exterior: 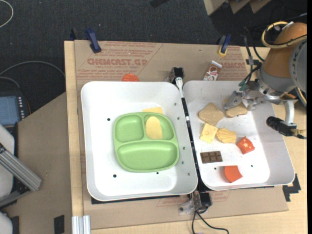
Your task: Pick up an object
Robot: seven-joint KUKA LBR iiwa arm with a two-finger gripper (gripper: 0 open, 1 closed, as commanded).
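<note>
Orange block (232, 173) lies nearest; farther back the claw (237, 101) covers a tan piece (237, 111), grip unclear.

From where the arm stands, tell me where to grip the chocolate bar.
Take the chocolate bar across its short width, coming straight down from above. It lies flat in the right bin, long side running left-right, so its two long edges are probably the easiest faces to pinch. The cheese wedge behind and the orange block in front sit apart from it, leaving some room.
</note>
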